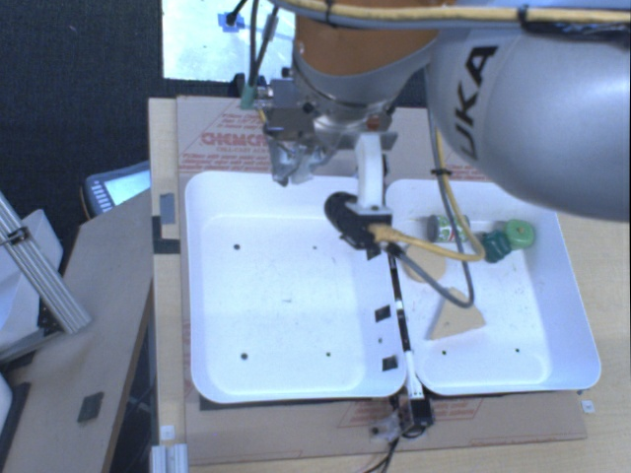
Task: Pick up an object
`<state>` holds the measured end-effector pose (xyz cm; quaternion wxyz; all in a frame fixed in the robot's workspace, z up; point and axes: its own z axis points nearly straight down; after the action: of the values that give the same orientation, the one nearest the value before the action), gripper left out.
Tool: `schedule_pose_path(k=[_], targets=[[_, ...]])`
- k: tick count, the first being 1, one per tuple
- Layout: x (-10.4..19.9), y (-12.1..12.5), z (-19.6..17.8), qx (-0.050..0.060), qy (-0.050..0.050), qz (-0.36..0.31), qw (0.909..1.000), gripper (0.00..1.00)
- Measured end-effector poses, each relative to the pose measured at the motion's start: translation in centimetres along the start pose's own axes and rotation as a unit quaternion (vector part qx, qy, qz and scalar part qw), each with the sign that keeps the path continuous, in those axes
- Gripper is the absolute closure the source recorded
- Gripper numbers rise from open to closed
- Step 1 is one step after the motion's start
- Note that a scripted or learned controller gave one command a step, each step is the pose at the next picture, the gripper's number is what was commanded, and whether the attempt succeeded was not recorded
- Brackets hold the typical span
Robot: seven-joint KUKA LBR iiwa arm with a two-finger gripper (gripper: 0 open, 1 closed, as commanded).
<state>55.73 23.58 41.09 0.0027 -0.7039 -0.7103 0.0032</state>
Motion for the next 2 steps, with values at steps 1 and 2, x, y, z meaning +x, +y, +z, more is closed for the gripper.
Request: schedule_pose_path(k=[1, 2], targets=[[-0.14, -2.58, -13.30, -0.012, 0.004, 0.001, 0.9999, 1.00], [-0.09, -2.48, -13.57, -0.006, 0.002, -0.001, 1.0000, 1.00]])
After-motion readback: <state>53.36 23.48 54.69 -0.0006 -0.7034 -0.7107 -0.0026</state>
